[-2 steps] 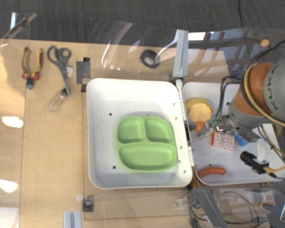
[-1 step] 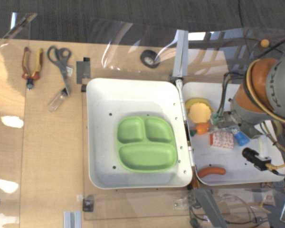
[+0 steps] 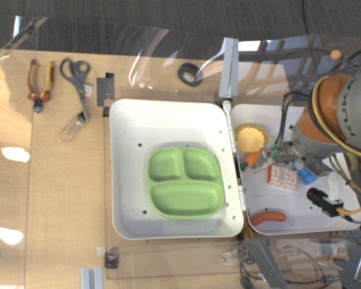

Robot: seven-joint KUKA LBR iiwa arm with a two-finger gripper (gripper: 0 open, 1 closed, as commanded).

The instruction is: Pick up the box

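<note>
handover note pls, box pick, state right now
Gripper: low in the right bin, at the box's left edge; open or shut can't be told.
Box: flat on the right bin floor, not lifted.
Around it: yellow ball, orange piece, blue piece, sausage.
Left bin: green tray.
Done: arm is over the box area.
Left: grasp and lift the box.

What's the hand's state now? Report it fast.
Hand: cannot be told; it sits low in the right bin, beside the box.
</note>
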